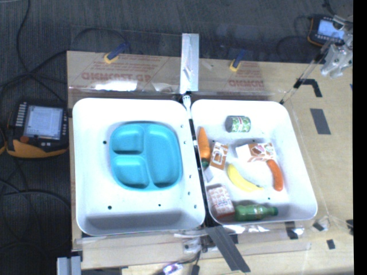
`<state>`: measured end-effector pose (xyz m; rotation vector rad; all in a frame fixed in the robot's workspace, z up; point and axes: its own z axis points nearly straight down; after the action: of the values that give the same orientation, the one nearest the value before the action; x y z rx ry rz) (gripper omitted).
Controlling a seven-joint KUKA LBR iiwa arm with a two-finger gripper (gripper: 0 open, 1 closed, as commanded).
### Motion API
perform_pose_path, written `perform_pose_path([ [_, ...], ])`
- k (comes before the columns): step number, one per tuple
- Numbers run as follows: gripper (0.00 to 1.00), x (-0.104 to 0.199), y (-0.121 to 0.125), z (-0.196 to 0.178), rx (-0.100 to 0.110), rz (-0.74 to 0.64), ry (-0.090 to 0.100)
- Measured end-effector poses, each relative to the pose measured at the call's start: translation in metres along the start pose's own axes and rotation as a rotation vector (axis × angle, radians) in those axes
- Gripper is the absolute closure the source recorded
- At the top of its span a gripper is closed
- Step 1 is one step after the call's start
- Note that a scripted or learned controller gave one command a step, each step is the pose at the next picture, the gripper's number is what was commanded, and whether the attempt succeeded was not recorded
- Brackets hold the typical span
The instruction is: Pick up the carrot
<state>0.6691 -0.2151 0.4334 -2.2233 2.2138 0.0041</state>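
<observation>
Carrot (203, 144) lies lengthwise against the dividing wall of the right bin (298, 153), green end towards the camera, with a small printed packet (219, 155) just beside it. It's well apart from what I take to be the pincer (337, 61), which is parked high over the worktop's (332, 148) far corner; open or closed, I cannot tell. So we're at the approach step: the next move calls for swinging across, lining up over the carrot and descending clear of that wall.
</observation>
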Motion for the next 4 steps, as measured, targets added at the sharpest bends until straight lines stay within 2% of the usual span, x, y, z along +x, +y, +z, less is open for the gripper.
perform_pose_path([
  [2,1.00,-0.001,0.000,0.000,0.000,-0.624,0.000],
  [3,1.00,-0.002,0.034,0.000,0.001,-0.505,-0.003],
  [4,1.00,-0.018,-0.001,0.009,0.001,-0.372,-0.003],
])
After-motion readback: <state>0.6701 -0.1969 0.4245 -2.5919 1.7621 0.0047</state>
